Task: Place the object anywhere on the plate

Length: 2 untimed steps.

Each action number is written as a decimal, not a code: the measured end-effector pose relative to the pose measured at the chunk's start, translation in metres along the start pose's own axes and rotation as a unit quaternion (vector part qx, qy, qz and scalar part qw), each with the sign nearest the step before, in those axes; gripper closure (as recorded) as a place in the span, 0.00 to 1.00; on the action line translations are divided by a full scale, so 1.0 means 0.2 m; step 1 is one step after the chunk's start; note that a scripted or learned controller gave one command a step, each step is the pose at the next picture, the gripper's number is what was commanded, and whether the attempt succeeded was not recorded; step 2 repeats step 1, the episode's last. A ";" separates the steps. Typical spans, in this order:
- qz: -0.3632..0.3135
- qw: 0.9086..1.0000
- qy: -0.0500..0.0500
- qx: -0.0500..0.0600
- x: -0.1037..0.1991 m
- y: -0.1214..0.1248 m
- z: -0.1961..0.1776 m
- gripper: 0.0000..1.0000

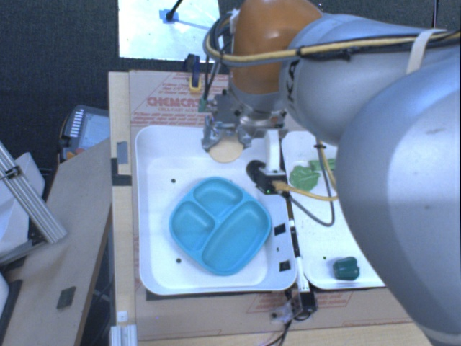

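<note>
A blue plate (220, 225) with three compartments is seen lying flat in the left bin (155, 193), turned at a slant, towards the bin's near right corner. A pale tan, rounded object (225, 151) is seen at the bin's far edge, apart from the plate.

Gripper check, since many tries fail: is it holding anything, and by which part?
Cannot be told. The gripper sits over a tan disc beyond the blue plate.

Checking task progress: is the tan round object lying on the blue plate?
No, the tan round object lies on the white bin floor under the gripper, beyond the blue plate.
</note>
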<state>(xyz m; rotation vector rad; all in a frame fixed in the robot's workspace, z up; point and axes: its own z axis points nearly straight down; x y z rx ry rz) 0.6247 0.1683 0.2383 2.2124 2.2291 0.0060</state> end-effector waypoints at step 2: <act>0.001 1.000 -0.001 0.001 -0.01 0.00 0.00 0.00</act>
